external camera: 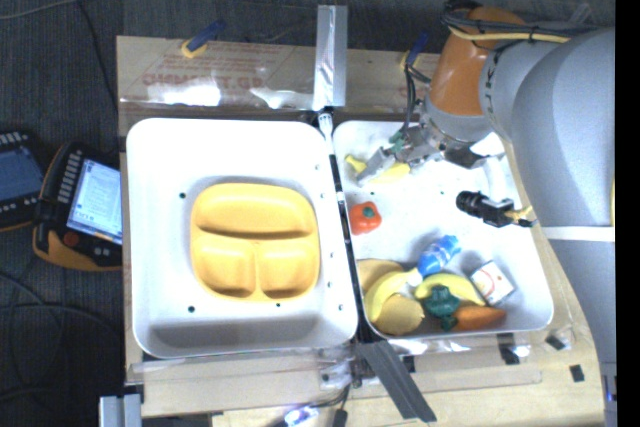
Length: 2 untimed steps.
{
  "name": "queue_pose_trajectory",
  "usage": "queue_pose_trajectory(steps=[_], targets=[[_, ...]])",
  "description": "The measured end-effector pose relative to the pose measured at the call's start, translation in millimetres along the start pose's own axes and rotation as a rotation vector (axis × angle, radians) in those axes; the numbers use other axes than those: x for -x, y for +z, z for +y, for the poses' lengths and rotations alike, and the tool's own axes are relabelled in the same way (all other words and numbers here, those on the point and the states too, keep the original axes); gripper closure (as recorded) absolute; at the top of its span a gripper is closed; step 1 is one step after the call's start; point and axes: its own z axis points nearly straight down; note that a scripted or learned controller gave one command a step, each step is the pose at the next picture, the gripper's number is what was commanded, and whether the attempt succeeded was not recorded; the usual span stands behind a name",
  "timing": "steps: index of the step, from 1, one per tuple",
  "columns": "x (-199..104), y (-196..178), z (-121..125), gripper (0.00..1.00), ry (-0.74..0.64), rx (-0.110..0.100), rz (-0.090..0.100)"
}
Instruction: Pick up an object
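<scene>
My gripper is low over the far left part of the right bin, reaching in from the orange-banded wrist. A yellow object lies right under and beside it, partly covered by it. I cannot tell whether the two touch. A small red and orange piece sits by the bin's left wall, nearer the front than the gripper. At the front of the bin are heaped a blue and white bottle, a yellow banana, a round yellow item, a carrot and a small white box.
The left bin holds a yellow divided tray. A ridge separates the two bins. Behind the bins, a metal post stands on the cardboard backing. A handheld pendant lies on the floor to the left.
</scene>
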Motion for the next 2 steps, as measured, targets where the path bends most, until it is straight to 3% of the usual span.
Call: queue_pose_trajectory(steps=[1,2], targets=[[0,-9,0,1.00,-0.002,-0.002,-0.004],[6,1,8,1.00,-0.201,-0.015,0.006]])
